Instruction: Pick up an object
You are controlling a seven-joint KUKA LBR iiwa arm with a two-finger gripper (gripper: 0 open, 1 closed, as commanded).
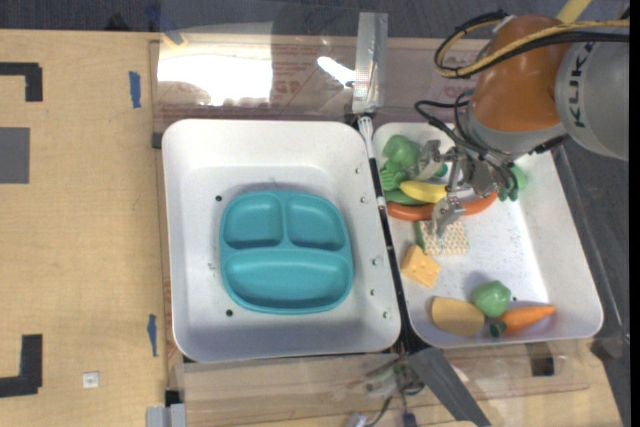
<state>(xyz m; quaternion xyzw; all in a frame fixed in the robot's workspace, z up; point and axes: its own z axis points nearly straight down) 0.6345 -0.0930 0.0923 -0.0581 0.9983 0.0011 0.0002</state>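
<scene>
Toy food fills the right bin [575, 265]: nearest, a carrot [527, 316], green apple [491, 297] and potato [457, 316]; then cheese [421, 266] and cracker [447, 237]. Farther back, the claw [452, 198] hangs over a banana [423, 191]; its opening cannot be told.

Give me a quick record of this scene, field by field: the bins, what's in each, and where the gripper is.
left bin: holds a teal divided plate
right bin: holds toy food
far end of right bin: green piece, yellow banana, orange-red piece
middle: waffle-like cracker, cheese wedge
near end: tan piece, green apple, carrot
gripper: low over the far-end pile, above the banana and cracker
grasp: nothing visibly between the fingers
</scene>
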